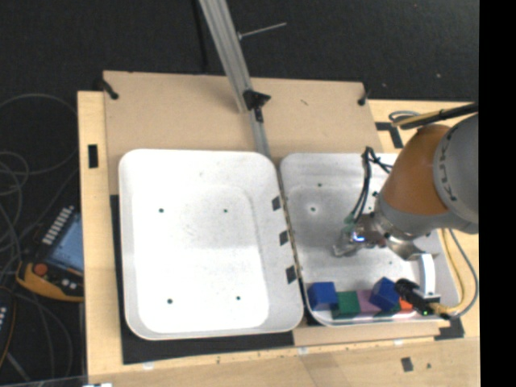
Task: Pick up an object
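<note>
Tool [348,245] sits low in the right bin [322,176], short of the blue block [322,293] (nearest candidate, against the front wall); its opening cannot be determined, nothing visibly held.

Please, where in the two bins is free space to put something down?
The left bin is bare from wall to wall. In the right bin, the far part is free. Its near edge is crowded: blue block, green block, other pieces, with the gripper above.
</note>
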Robot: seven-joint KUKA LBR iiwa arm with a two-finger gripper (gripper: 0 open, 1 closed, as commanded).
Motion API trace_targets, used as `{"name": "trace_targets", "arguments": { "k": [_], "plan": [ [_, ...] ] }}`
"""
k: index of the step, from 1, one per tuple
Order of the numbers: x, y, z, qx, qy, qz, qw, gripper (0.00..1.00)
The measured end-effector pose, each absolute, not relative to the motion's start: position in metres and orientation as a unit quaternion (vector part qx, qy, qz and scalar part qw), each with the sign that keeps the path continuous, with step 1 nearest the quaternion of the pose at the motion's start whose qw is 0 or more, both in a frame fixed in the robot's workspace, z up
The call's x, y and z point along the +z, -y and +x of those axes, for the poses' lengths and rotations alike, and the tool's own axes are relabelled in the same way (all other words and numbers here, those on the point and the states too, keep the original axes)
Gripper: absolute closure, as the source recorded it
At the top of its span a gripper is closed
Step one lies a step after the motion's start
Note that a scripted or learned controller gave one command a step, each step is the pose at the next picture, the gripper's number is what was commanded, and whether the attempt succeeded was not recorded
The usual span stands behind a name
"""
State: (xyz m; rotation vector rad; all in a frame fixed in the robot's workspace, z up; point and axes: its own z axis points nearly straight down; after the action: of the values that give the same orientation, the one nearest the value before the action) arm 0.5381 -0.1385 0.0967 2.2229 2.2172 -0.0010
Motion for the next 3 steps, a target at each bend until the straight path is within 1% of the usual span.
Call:
{"name": "trace_targets", "arguments": {
  "k": [1,2,3],
  "plan": [
    [0.099,0.12,0.484,0.0011,-0.706,0.708,0.003,1.0],
    [0.098,0.094,0.492,0.0016,-0.708,0.706,0.004,1.0],
    [0.201,0.059,0.486,0.0033,-0.709,0.705,0.003,1.0]
  ]
}}
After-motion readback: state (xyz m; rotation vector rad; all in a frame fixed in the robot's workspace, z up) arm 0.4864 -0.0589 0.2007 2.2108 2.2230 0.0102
